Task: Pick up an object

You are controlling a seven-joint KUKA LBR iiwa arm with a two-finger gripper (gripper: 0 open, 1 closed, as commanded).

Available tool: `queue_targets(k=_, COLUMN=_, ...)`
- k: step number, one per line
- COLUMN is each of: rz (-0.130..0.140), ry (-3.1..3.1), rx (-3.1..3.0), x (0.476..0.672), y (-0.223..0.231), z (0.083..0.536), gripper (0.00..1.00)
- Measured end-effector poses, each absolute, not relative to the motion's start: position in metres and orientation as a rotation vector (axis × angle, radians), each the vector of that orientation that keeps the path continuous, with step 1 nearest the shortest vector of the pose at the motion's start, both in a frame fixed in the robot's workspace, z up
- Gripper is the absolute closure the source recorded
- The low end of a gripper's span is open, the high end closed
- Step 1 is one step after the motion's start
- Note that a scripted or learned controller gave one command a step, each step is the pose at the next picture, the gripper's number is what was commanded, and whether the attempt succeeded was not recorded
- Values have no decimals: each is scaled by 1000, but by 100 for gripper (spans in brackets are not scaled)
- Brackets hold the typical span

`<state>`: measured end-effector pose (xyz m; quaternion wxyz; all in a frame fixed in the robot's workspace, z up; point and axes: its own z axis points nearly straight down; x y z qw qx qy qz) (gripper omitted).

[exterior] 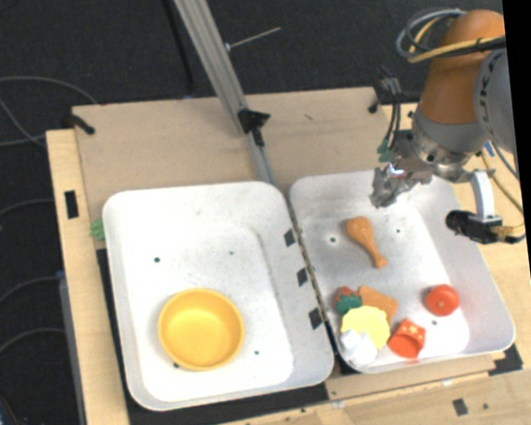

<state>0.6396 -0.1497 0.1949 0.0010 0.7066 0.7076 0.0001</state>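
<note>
My gripper (387, 187) hangs over the far part of the right bin (462, 243), pointing down and left. Just in front of it lies an orange drumstick toy (366, 240), apart from the fingers. Along the bin's near edge sit a red tomato (442, 300), a red cup-like piece (407, 340), a yellow piece (366, 324), a white lump (358, 346) and an orange-brown piece with a green and red bit (348, 298). Nothing shows between the fingers.
The left bin (154, 228) holds a yellow bowl (200, 329) near its front. A slanted metal pole (217, 66) rises behind the bins. A black fitting (474, 224) sits at the right bin's right rim.
</note>
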Motion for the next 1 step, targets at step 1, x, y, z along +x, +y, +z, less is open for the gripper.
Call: queue_targets(k=1, rz=0, ry=2223, rx=2217, x=648, y=-146, z=247, gripper=100)
